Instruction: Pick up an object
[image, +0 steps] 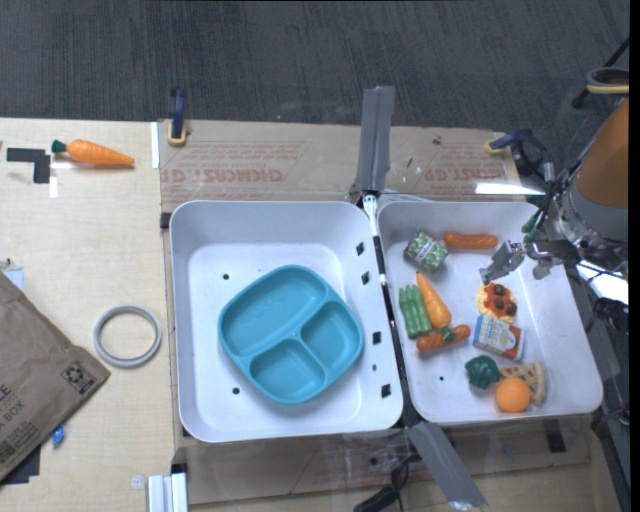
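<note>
Toys crowd the right bin (560, 330): a green leafy piece (427, 250) and a sausage (470, 240) near its top, a carrot (431, 297) with a green pod (412, 310) beside it at centre, a small red-orange piece (442, 340) below them, a pizza slice (496, 299), a small carton (498, 337), a dark green item (481, 372) and an orange (513, 395) touching a tan slice (533, 378) at lower right. The gripper (512, 258) hangs at the bin's upper right, just above the pizza slice, with nothing visibly between its tips; whether they are parted I cannot tell. The left bin (200, 300) holds a blue divided plate (290, 333). At upper left lies another carrot (92, 152); a grey ring (127, 334) sits at left. Mirrored red cardboard lettering (240, 172) above the bins is not clearly readable.
</note>
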